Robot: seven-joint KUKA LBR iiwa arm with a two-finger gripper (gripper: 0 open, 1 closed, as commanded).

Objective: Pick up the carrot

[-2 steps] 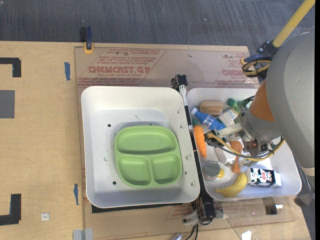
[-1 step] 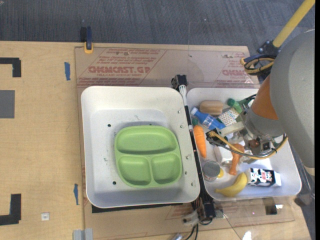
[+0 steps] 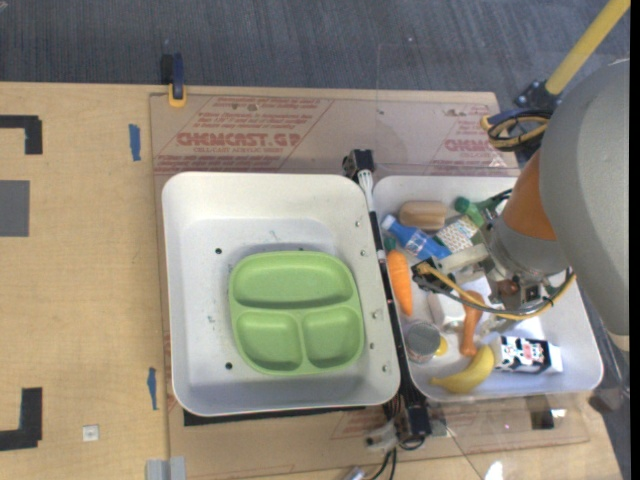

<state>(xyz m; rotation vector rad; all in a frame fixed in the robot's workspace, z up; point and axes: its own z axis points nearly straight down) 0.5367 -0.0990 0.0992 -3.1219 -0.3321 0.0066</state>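
The carrot [image 3: 400,280] is orange and lies lengthwise along the left wall of the right bin [image 3: 580,333], its tip pointing toward the front. My gripper [image 3: 488,293] hangs over the middle of that bin, to the right of the carrot and apart from it. It is largely covered by the grey wrist, the orange band and loose cables.
The right bin also holds a tan roll [image 3: 423,213], a blue bottle [image 3: 413,238], a grey can [image 3: 422,342], a small orange piece [image 3: 468,334], a banana [image 3: 468,371] and a black-and-white carton [image 3: 525,355]. A green divided tray [image 3: 296,311] sits in the left bin [image 3: 190,268].
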